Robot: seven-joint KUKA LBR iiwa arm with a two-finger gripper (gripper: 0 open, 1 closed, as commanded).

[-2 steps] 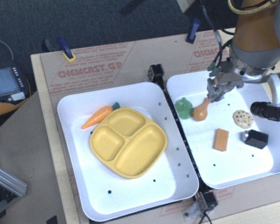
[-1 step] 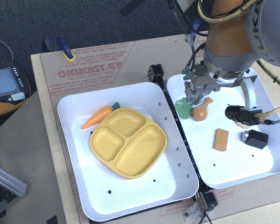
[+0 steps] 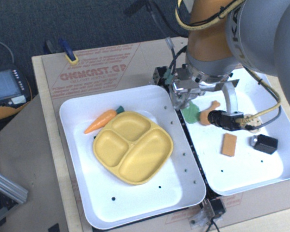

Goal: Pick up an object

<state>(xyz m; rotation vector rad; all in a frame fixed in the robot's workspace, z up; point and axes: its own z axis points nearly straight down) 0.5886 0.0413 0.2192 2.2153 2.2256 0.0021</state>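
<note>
The jaws [image 3: 186,99] hang over the right bin [image 3: 285,163] at its left wall; whether they are open or closed cannot be told. A green piece [image 3: 191,114] lies just below them, an orange block [image 3: 228,145] farther off.

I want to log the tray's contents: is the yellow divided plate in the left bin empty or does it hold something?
Empty. The yellow plate shows three bare compartments; the carrot lies beside its upper edge.
</note>
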